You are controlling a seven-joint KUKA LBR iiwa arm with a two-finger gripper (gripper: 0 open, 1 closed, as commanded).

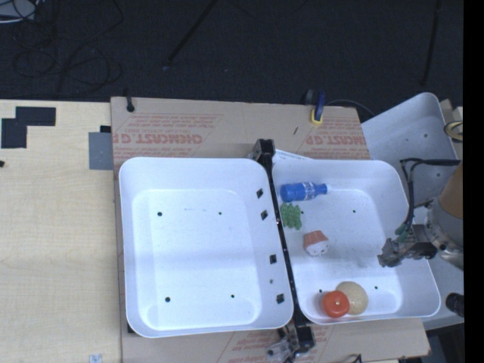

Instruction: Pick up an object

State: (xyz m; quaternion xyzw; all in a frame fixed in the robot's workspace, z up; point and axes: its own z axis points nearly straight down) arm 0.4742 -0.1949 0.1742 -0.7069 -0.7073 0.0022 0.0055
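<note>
Your pincer (395, 252) hangs at right; I cannot tell its state. Try the small, light orange ball (336, 304), gripping across its middle.

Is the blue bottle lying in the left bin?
No, the blue bottle lies on its side in the right bin, near that bin's far left corner, beside the divider between the bins.
</note>
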